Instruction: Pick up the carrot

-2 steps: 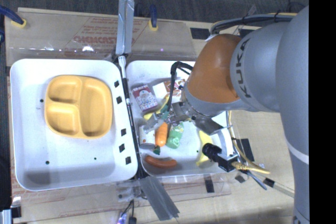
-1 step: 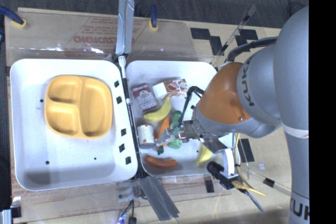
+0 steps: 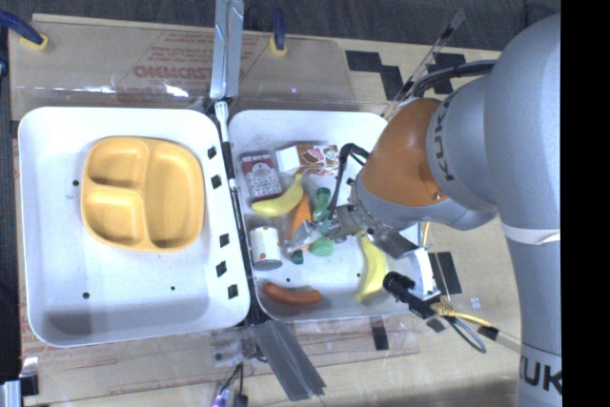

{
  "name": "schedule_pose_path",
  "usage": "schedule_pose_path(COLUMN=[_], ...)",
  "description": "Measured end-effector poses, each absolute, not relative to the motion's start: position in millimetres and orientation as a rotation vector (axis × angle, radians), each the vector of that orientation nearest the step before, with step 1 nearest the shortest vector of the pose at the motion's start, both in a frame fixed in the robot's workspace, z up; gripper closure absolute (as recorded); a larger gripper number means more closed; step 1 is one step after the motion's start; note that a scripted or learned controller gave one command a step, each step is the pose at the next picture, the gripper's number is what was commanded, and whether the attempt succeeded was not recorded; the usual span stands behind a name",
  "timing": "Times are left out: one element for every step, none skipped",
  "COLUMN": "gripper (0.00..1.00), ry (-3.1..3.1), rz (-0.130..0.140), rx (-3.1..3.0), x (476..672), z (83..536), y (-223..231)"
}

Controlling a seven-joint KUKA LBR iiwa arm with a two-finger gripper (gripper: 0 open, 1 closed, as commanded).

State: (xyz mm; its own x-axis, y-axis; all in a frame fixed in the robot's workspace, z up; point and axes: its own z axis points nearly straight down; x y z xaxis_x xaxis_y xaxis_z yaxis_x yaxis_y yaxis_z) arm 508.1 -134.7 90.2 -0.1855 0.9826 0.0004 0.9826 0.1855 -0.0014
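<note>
The carrot [image 3: 300, 213] is a small orange piece lying at a slant in the middle of the right bin [image 3: 286, 124], just below a yellow banana [image 3: 276, 201]. My gripper [image 3: 327, 224] reaches in from the right and hangs low over the clutter, right beside the carrot's right side. The orange band of the wrist [image 3: 408, 169] sits above it and hides part of the bin. Whether the carrot is touched is not clear from this view.
Around the carrot lie a red box [image 3: 259, 174], a snack packet [image 3: 319, 155], a white can [image 3: 265, 245], green pieces [image 3: 322, 247], a second banana [image 3: 370, 270] and a sausage [image 3: 291, 295]. A yellow divided plate [image 3: 143, 193] rests in the left bin [image 3: 48, 300].
</note>
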Motion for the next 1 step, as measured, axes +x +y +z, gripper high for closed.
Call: schedule_pose_path(gripper=[1.0], ry=[-2.422], rz=[0.004], rx=[-1.997], x=[508.2], z=[98.2], y=[-134.7])
